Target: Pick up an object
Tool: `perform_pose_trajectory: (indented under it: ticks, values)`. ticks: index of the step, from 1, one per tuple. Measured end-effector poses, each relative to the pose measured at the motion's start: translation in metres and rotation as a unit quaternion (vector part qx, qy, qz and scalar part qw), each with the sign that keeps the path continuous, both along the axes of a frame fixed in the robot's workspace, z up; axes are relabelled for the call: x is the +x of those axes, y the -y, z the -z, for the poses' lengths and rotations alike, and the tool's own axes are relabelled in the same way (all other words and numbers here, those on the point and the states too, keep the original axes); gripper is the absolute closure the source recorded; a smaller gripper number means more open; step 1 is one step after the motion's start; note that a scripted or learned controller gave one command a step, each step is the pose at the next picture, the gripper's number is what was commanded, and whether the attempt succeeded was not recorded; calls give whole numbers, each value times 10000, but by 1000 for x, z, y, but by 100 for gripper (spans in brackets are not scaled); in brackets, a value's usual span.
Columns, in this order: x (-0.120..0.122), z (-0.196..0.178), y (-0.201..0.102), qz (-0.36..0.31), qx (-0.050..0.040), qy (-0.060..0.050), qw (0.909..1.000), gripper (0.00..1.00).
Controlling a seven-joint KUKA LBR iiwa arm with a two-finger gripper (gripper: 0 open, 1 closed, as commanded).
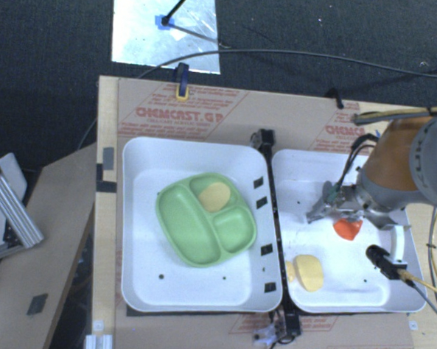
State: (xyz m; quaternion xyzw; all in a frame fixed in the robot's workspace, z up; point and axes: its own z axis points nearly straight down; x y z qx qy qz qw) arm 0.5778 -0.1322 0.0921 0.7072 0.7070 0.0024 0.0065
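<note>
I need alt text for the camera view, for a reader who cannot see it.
A grey robot arm reaches from the right, its gripper low over the right bin, beside an orange object. A yellow object lies nearer the front; the left bin holds a green divided tray with a yellow item.

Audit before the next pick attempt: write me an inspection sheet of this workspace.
Surface: board-topped bench carrying a left bin and a right bin side by side.
Job's things: green divided tray in the left bin, with a yellow piece in its upper compartment; yellow object and orange object in the right bin.
Clutter: blue-and-yellow clamp at the bench's far edge.
Grippers: gripper low in the right bin, beside the orange object; grip cannot be judged.
Cables: black cable across the dark floor; wires at the wrist.
Surroundings: foil sheet on the floor; aluminium frame at left.
</note>
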Motion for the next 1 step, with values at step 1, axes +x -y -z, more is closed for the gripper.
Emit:
perform_pose_trajectory:
  ticks: [1]
  values:
    - [4,-14,3,8,-39,82,10000,100]
